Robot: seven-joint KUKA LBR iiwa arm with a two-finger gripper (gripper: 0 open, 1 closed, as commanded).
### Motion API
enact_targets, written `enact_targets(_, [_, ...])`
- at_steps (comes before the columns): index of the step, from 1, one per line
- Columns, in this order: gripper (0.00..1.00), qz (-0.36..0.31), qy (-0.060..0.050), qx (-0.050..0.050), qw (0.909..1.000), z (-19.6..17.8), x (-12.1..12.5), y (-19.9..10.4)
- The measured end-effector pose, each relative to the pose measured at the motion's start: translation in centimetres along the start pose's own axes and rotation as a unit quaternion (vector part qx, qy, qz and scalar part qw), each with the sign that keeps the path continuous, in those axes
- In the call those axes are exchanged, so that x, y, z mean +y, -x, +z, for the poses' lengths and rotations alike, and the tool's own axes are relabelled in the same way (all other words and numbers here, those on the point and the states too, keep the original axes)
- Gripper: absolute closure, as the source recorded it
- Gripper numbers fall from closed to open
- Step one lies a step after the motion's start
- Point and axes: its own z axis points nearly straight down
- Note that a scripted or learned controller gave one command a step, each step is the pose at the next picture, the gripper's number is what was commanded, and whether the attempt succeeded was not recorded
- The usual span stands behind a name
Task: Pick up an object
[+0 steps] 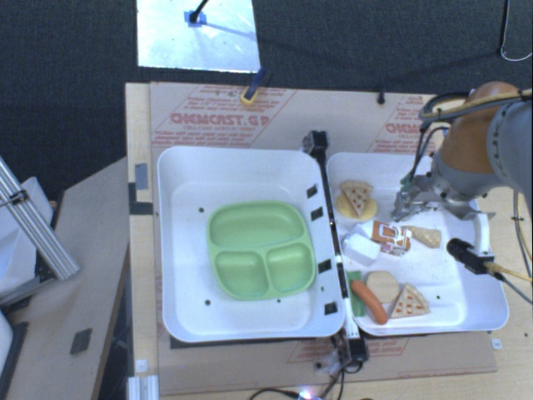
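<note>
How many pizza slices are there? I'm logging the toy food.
2. One pizza slice lies at the far left of the right bin, on a round yellowish piece. The other lies near the front rim, beside the carrot. The arm may hide more.

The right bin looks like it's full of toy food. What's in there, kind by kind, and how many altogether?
Pizza slices: 2
Carrot: 1
White block: 1
Orange and white packet: 1
Tan wedge, perhaps bread or cheese: 1
Tan round piece: 1
Total: 7
</note>
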Motion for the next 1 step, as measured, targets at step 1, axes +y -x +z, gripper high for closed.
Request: enact_targets(1, [1.0,0.0,0.0,0.0,1.0,-4.47,-0.25,-0.08])
